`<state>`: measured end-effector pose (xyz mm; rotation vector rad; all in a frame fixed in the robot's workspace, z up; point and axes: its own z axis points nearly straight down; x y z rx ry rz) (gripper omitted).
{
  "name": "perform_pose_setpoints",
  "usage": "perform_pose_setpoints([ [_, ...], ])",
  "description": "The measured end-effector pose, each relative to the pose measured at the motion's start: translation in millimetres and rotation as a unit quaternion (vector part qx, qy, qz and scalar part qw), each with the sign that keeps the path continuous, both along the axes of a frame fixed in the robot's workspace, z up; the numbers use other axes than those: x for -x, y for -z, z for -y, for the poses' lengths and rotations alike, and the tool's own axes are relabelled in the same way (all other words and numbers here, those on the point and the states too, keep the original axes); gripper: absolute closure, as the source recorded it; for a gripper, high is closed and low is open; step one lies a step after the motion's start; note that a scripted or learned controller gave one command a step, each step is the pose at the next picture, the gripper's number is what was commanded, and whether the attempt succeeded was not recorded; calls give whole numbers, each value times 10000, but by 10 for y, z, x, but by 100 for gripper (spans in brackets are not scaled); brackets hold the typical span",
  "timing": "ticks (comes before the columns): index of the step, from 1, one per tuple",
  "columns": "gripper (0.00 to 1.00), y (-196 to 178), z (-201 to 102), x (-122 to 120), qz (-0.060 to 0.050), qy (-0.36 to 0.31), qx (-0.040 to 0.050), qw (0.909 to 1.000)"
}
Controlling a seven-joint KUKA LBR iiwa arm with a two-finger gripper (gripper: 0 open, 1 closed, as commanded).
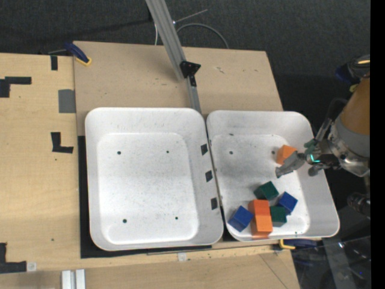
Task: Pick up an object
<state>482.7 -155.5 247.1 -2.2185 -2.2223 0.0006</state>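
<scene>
Altogether two blue blocks (240, 217), two green blocks (266, 191), two orange blocks (262, 215)

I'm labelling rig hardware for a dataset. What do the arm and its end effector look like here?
The arm shows an orange band above a grey wrist section. The end effector is dark grey and metallic, with slim grey fingers and a small teal-green light at its base.

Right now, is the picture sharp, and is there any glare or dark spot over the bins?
Camera view: bench evenly lit; the shallow white right bin has a faint grey smudge mid-floor, without strong glare; the two-finger gripper looks slightly soft beside the small orange block.
</scene>
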Motion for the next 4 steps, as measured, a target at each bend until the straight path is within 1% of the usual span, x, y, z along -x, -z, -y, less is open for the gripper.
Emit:
perform_pose_setpoints([
  [1, 0, 524, -97, -44, -28, 4, -4, 10000],
  [2, 0, 971, -55, -36, -27, 9, -1, 10000],
  [3, 0, 1468, -64, -77, 68, -12, 25, 10000],
  [4, 100, 1369, -82, -63, 35, -15, -1, 10000],
])
